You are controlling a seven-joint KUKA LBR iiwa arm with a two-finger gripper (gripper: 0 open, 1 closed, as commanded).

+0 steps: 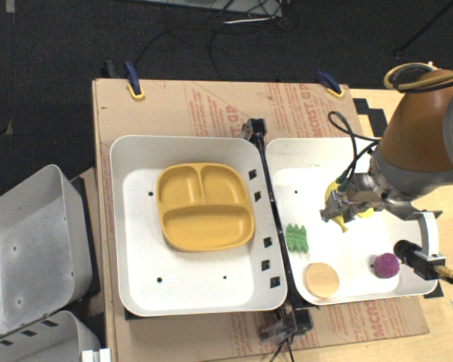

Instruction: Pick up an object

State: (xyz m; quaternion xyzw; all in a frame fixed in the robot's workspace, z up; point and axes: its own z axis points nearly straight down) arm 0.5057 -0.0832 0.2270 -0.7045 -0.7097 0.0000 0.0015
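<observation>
Left bin [136,225] bearing a divided yellow plate [204,206], right bin [302,153] under the arm, gripper [344,209] over a yellow object [365,212] (jaw state impossible to tell), tan disc [322,279] at five o'clock, green piece [297,237], purple ball [386,265].

You can't read the gripper [346,208] finger state, it's too small and cluttered. A yellow object [360,212] sits right at it, mostly covered by the wrist, so shape and contact are unclear. The arm [423,138] runs off the right edge behind it. The right bin [309,153] has its far-right wall hidden under the arm.
</observation>
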